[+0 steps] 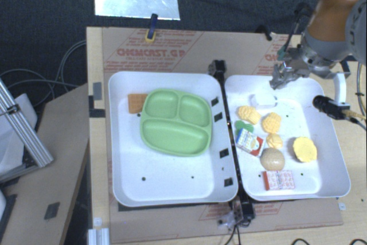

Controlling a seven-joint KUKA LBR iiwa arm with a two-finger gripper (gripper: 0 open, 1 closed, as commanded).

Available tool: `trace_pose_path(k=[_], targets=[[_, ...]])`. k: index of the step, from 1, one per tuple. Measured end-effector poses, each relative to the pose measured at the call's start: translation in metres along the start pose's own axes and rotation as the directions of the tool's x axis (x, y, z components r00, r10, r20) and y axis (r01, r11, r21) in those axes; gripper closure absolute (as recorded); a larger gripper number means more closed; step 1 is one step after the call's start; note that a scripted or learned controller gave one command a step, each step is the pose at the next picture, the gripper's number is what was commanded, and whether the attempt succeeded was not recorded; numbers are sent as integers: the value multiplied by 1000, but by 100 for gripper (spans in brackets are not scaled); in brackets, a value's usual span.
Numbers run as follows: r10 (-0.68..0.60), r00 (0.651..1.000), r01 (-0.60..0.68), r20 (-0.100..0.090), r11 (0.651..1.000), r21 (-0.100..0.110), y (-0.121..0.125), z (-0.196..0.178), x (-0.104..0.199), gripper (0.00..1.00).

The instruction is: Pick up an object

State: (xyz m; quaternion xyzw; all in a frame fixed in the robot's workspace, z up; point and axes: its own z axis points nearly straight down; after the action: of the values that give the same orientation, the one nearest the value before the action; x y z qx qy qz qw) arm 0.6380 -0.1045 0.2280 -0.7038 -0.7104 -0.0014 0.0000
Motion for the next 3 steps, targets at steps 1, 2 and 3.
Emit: trace_pose_path(k=[1,2,3], targets=[[1,1000,-1,0,1000,3,-22,11,47,100],[2,1000,-2,1,1000,2,-35,4,74,100],[9,1000,-9,2,1000,1,-40,14,64,100]])
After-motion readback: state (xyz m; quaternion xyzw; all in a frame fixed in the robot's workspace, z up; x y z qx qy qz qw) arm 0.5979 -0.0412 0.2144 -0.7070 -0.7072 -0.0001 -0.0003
